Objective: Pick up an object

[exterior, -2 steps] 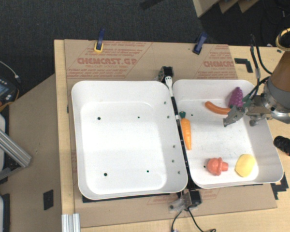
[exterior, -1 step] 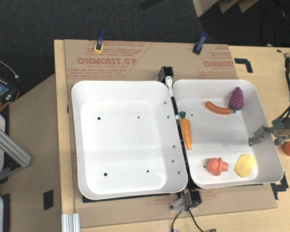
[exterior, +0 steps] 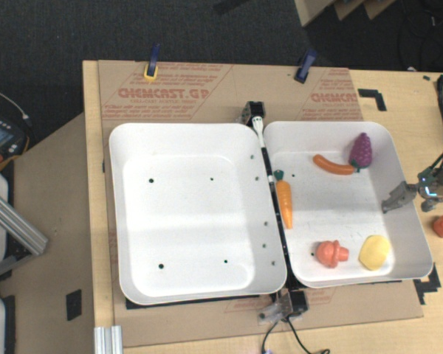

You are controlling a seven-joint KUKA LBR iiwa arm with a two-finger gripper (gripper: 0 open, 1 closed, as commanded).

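Your table point(exterior: 52, 198), faced with printed cardboard, carries two shallow white bins side by side. The left bin point(exterior: 133, 150) lies well away from the fingers, across the centre seam. The right bin point(exterior: 299, 142) is the nearer one; its right rim runs just beneath the fingers. The fingers point(exterior: 399, 196) show at the right edge of that bin as a grey tip pointing inward over the rim, with nothing seen between them; you cannot tell whether they are spread or pressed together. Inside the right bin, an orange carrot point(exterior: 283, 203) lies along the far wall beside the seam, well apart from the fingers. A purple bunch of grapes point(exterior: 361, 150) sits up and to the left of the fingers, touching a small orange sausage-shaped piece point(exterior: 332, 165). A yellow lemon point(exterior: 374, 251) rests below and near the fingers, with a red-orange piece point(exterior: 330, 253) just beyond it.
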